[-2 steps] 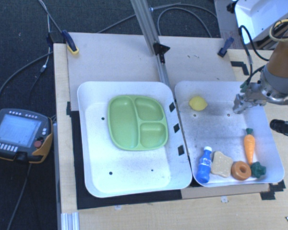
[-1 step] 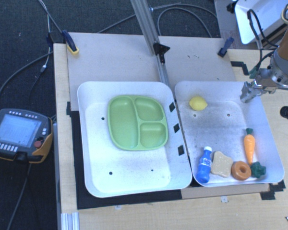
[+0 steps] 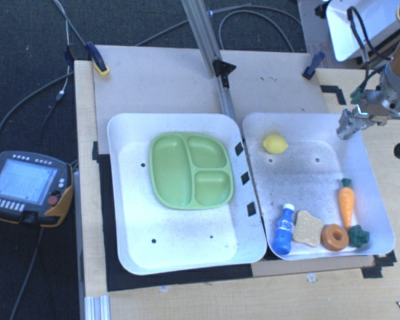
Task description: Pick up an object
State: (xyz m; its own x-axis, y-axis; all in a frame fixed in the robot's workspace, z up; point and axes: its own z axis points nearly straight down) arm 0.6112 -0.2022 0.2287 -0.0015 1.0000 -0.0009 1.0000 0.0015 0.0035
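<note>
Lying nearest, at the front of the right shallow white bin [image 3: 320,153]: small blue plastic bottle with a white cap [image 3: 284,231]. Probably feeling light, stiff and slick; asking for a pinch across its narrow body. Touching a tan toy bread slice [image 3: 308,229], with a brown toy doughnut [image 3: 334,237] just beyond. Hovering well apart at the far rim: grey gripper [image 3: 351,123], opening impossible to tell.

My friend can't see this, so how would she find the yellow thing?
Look at the right bin of the two white ones. Near its upper left corner lies a lemon, alone, well apart from the bottle, bread, doughnut and carrot along the bottom. It alone is yellow.
</note>
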